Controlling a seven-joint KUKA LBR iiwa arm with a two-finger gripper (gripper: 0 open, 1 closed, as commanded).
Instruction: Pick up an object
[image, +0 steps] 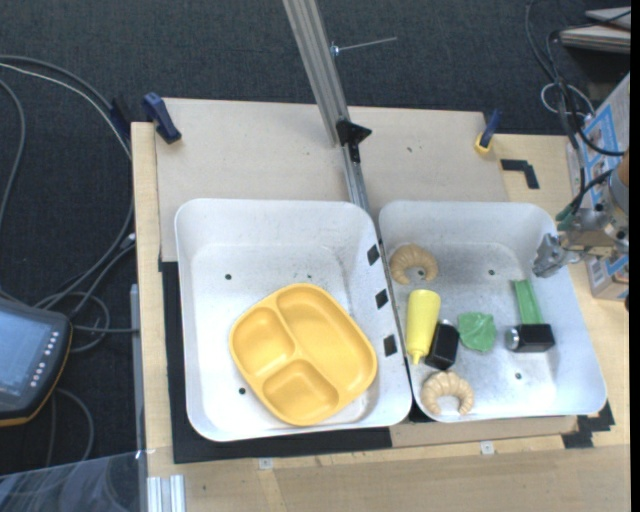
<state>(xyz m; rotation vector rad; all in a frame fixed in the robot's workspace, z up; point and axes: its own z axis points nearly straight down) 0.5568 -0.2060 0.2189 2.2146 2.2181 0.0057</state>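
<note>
Nearest you, the croissant (448, 393) lies at the front edge of the right bin (585, 375), just beside the yellow bottle (421, 322), whose black cap end (442, 346) is close by the green leaf-shaped piece (478, 331). Further back sits a tan ring pastry (413, 265); to the right, a green-handled tool with a black head (529, 320). These are your candidates, and they are crowded: a descent on the bottle may nudge the croissant or leaf. The gripper (548, 256) hangs at the bin's right rim; whether it is open or closed you cannot tell. The left bin (200, 240) holds a yellow divided plate (303, 352), too broad and flat to grasp cleanly
</note>
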